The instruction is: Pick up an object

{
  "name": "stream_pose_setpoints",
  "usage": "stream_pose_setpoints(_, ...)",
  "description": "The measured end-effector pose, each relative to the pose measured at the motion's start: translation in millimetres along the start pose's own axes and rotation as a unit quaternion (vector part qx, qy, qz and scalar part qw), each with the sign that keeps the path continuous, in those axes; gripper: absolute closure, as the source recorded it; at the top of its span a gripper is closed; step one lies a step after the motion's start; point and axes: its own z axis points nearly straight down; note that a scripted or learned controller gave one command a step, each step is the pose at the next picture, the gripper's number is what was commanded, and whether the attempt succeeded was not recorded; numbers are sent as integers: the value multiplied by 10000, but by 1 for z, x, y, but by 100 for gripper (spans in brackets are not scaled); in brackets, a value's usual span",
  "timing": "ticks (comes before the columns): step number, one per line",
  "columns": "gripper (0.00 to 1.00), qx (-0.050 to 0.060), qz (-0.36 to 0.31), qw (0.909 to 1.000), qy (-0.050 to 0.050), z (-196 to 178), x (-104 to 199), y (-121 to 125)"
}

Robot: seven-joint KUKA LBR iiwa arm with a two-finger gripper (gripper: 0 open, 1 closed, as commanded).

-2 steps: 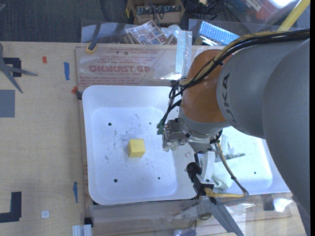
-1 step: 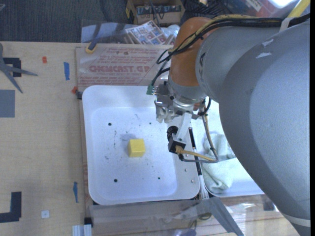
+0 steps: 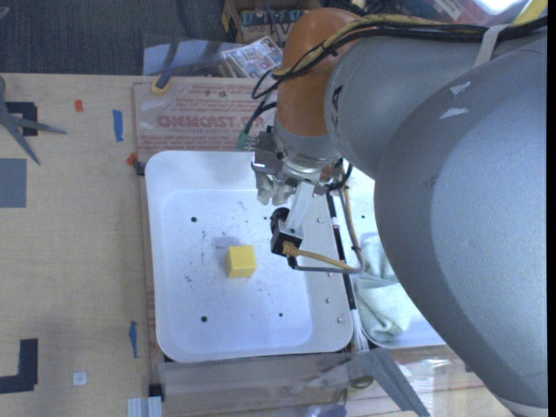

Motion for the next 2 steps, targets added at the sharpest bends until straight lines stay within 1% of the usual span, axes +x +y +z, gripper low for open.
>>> stream_pose_setpoints(1, 100, 4, 220, 9998, 0, -2, 45, 37)
stream_pose_setpoints(2, 100, -33, -395, 9992, 21, 117, 85, 54)
